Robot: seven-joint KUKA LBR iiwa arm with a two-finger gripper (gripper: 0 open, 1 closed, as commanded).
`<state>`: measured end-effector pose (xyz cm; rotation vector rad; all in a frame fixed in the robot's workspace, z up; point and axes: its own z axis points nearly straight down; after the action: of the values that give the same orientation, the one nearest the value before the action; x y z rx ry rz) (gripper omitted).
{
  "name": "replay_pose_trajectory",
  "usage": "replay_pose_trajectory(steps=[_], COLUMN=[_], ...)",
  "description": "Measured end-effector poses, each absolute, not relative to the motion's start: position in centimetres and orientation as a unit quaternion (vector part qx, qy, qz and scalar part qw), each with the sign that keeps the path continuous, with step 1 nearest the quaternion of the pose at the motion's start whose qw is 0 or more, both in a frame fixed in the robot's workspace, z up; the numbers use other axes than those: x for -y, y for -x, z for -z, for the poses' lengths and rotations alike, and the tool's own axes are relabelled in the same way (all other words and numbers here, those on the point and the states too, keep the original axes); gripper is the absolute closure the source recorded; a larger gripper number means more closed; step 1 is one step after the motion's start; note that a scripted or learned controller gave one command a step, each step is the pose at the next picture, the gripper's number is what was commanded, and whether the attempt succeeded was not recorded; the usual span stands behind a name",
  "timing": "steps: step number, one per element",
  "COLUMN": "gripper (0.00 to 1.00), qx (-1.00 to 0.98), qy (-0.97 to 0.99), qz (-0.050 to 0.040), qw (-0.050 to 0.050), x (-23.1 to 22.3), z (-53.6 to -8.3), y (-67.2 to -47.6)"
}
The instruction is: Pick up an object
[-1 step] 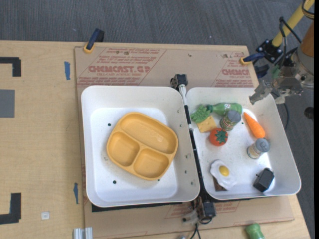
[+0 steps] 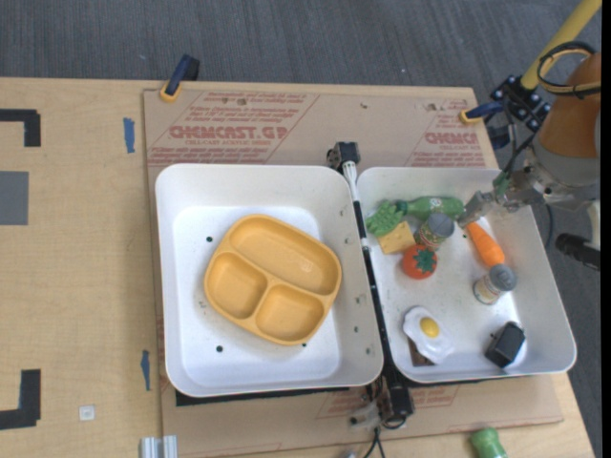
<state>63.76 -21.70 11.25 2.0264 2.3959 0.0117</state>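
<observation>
The right bin [image 2: 549, 284] holds several toys: an orange carrot [image 2: 487, 244], a red tomato [image 2: 418, 262], a yellow cheese wedge [image 2: 396, 239], green leafy pieces [image 2: 387, 218], a grey can [image 2: 437, 227], a small jar [image 2: 494, 284], a fried egg [image 2: 427, 330] and a black block [image 2: 505, 343]. My gripper [image 2: 482, 203] hangs over the bin's far right part, just above the carrot's upper end. Nothing can be seen held in it.
The left bin [image 2: 181, 256] holds a yellow divided plate [image 2: 272, 280]. Clamps [image 2: 179, 74] pin the cardboard sheet at the back. A green object [image 2: 487, 441] lies outside the bins at the front right. Cables run along the arm on the right.
</observation>
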Motion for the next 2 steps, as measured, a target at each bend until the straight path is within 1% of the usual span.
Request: replay_pose_trajectory(steps=[1,2], gripper=[0.0,1.0], qx=[-0.818,-0.817], qy=[-0.576,-0.576], qz=[-0.0029,-0.0026], qw=[0.012,0.019], x=[21.1,21.4], z=[-10.4,-11.8], y=[-63.4,-63.6])
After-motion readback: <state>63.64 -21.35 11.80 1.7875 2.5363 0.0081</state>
